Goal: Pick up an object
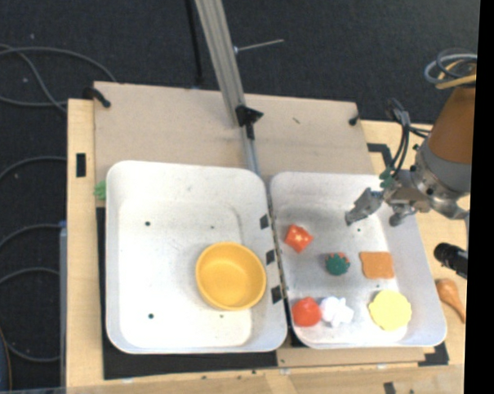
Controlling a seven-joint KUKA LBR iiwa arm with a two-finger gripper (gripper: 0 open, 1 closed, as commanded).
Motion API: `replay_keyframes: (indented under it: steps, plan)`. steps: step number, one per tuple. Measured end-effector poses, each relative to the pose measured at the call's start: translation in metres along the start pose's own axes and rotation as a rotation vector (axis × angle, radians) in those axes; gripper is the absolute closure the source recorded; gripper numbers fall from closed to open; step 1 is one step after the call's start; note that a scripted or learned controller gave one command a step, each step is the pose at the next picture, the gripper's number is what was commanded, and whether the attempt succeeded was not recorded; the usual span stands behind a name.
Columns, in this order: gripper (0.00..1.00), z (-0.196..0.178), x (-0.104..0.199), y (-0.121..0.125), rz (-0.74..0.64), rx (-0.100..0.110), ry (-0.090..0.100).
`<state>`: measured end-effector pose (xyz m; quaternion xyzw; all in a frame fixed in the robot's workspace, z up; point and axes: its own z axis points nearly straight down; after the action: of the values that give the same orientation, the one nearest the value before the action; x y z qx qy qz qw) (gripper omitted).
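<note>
I am seeing small items lying in the right bin point(404, 338): a red block point(297, 237), a green knobbly lump point(336, 265), an orange flat square point(376, 265), a yellow disc point(388, 310). The gripper point(379, 208) is hovering above, fingers spread, gripping nothing. A yellow bowl point(230, 275) is sitting in the left bin point(149, 196).

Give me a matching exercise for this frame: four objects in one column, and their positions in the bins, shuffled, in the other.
Things:
1. yellow bowl
2. orange block
3. green object
4. gripper

Places:
A. centre of the right bin
B. left bin
C. above the right bin's far part
D. right bin, just right of the green object

Pairs: 1-B, 2-D, 3-A, 4-C
</note>
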<state>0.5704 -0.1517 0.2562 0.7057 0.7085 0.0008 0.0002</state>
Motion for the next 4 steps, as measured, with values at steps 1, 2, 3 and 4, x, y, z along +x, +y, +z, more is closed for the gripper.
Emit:
replay_keyframes:
  steps: [1, 2, 3, 4]
  plan:
    - [0.00, 0.000, 0.000, 0.000, 0.001, 0.000, 0.000]
    - [0.00, 0.054, -0.003, -0.011, 0.005, 0.006, -0.003]
    - [0.00, 0.098, -0.009, -0.008, 0.006, 0.005, -0.004]
    - [0.00, 0.151, -0.011, -0.009, 0.005, 0.005, -0.004]
